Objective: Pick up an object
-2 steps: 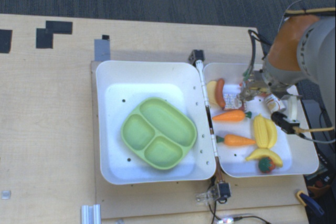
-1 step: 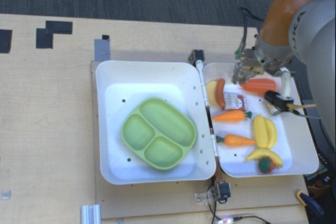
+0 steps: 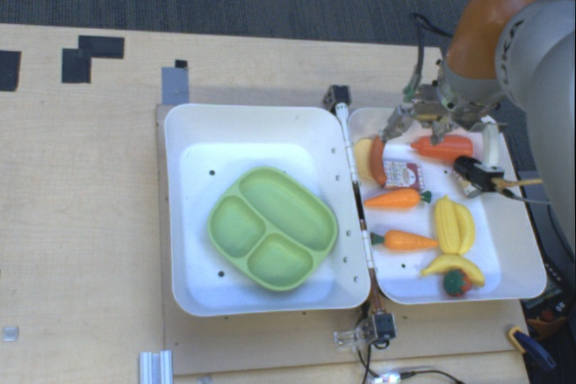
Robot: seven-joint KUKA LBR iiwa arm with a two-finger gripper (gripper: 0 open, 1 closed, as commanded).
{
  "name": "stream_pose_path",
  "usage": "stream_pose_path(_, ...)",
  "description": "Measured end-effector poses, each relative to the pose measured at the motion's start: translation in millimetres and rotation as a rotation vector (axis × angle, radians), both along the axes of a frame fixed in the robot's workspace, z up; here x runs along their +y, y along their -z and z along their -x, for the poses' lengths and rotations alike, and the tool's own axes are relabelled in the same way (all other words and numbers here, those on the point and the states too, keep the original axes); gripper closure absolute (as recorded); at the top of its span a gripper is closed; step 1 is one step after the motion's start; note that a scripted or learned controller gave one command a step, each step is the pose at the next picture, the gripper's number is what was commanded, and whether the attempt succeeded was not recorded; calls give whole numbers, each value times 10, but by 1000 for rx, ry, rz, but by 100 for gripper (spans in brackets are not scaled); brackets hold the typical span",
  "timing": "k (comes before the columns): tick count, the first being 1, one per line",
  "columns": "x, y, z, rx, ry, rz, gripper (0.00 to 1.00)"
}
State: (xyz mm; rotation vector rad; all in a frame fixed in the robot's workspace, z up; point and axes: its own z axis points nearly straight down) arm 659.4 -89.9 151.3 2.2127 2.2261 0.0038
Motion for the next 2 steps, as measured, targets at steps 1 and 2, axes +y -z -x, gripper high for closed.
stream_pose_path(1,-47,645,866,-3,4,1,0)
stream_pose_path(2,-42,524,844,-9,2,1,100)
